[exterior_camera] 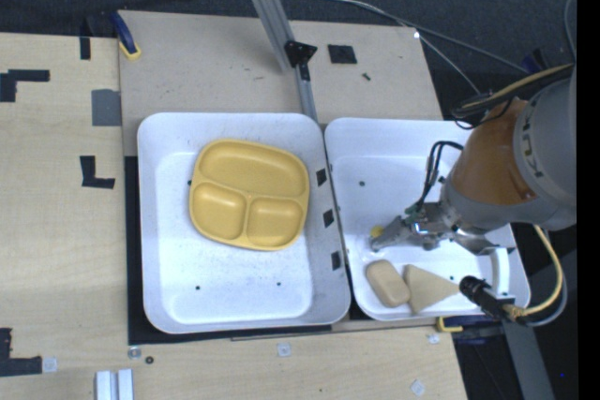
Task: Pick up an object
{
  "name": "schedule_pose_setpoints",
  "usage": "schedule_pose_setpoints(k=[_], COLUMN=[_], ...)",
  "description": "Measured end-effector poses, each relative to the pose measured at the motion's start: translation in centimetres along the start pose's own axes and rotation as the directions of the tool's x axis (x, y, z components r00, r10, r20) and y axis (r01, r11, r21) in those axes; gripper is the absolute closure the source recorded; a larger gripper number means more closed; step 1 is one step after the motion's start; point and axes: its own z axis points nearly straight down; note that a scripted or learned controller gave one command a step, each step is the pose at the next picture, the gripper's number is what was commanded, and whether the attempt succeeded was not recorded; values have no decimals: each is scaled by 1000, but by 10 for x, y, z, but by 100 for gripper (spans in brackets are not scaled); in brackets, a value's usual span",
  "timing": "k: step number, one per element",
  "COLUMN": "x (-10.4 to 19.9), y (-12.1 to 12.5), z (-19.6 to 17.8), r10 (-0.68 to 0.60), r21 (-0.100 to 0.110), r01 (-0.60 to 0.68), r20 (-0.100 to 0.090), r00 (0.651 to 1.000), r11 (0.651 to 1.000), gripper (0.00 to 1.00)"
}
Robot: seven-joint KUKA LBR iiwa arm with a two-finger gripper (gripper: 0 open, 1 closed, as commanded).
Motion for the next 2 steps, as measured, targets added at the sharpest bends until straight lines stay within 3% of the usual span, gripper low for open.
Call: schedule_pose_setpoints(k=[1,2], x=[2,1], y=[3,7], z=[-13,-55], r10=[-2,-2], r21=[-9,-1], r01=[2,2], r20=[-1,0], r00=[1000,1000], r11=[1000,1000], gripper=[100,100])
